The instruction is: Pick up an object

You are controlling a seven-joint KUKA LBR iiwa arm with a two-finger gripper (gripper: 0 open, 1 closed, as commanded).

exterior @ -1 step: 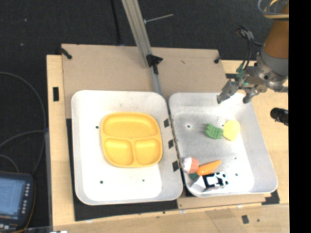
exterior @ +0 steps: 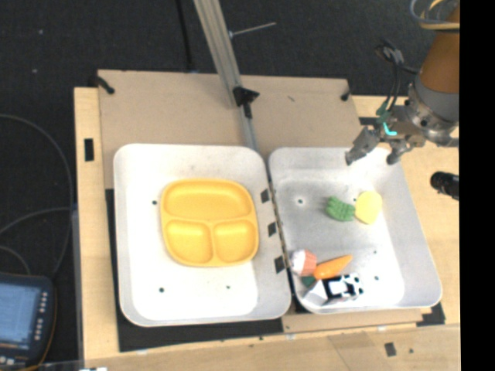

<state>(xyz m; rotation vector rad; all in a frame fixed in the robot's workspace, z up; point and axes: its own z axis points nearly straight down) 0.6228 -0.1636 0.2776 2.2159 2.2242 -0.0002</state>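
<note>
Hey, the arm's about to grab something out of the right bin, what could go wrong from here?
1. The green piece and yellow piece touch, so the open hand may close on both or nudge one away.
2. The carrot and black-and-white item crowd the right bin's near edge, so its wall may block the fingers.
3. The hand hovers at the bin's far rim and may clip it when descending.

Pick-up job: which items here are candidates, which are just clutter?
Job:
tool, open, above the right bin
green piece
yellow piece
carrot
black-and-white item

Lying about:
yellow divided tray in the left bin
metal post
screen at lower left
</note>
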